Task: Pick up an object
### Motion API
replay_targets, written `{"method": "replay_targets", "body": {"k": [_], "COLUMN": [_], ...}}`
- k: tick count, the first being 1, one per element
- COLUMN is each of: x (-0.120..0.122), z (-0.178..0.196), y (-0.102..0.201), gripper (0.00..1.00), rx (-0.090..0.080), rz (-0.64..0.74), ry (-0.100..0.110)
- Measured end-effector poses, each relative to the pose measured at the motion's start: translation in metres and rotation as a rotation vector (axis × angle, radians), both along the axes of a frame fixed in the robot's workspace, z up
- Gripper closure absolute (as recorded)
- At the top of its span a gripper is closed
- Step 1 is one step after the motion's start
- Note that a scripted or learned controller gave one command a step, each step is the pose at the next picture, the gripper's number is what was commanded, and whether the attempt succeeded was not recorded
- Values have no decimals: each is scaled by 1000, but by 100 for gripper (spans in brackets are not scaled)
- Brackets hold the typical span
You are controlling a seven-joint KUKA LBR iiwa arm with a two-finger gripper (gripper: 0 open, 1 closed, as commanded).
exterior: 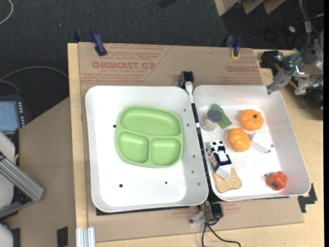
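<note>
While jaws sit at upper right of frame, off right bin, you cannot tell their state; nothing picked. Orange pumpkin lies in bin's upper middle; approach, grasp, lift remain.

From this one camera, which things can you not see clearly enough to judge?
- Gripper, camera view: small and blurred at the right bin's far corner, fingers unreadable.
- Arm: cut off by the right edge.
- Black-and-white toy: too small to identify; it overlaps the cracker.
- Grey round piece: partly under the green piece.
</note>
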State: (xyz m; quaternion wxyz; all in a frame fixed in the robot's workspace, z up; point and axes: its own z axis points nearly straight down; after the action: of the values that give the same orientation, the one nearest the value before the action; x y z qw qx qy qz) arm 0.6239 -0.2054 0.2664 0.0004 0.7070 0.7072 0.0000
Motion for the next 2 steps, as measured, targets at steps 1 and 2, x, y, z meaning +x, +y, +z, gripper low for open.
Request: {"method": "replay_targets", "body": {"k": [1, 2], "x": [-110, -145], "z": [-98, -33], "y": [100, 174], "gripper": [0, 0], "rx": [10, 4], "rz": [5, 7], "ry": [20, -2]}}
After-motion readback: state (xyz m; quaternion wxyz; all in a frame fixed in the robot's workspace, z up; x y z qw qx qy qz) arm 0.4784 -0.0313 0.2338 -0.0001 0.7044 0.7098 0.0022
